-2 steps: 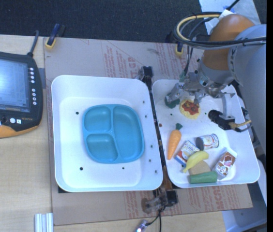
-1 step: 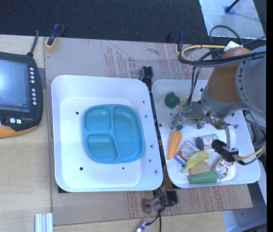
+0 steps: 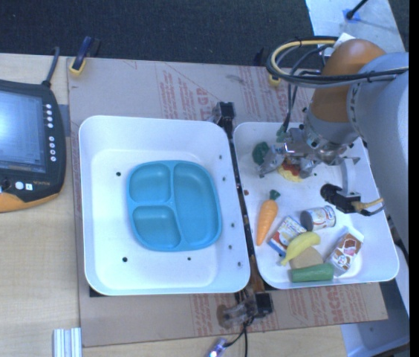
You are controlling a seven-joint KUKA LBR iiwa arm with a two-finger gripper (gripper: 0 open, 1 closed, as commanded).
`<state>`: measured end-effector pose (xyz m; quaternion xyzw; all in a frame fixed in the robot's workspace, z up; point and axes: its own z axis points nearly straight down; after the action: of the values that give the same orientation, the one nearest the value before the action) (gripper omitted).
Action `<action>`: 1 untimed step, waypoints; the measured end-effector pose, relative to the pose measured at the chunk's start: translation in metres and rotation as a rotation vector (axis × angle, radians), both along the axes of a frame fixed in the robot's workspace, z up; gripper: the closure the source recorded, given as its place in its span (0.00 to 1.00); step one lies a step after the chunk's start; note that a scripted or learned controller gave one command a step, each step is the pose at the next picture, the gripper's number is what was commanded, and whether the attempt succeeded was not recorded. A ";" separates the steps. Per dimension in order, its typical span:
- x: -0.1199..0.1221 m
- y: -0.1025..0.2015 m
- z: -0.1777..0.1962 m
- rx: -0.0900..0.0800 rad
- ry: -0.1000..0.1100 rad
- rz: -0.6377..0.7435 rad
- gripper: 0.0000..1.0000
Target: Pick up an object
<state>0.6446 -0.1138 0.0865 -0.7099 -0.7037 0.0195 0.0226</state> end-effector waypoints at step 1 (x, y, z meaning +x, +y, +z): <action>0.012 0.053 0.134 -0.004 -0.059 0.014 0.00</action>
<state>0.6570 -0.0606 0.2206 -0.7053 -0.7089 0.0001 0.0000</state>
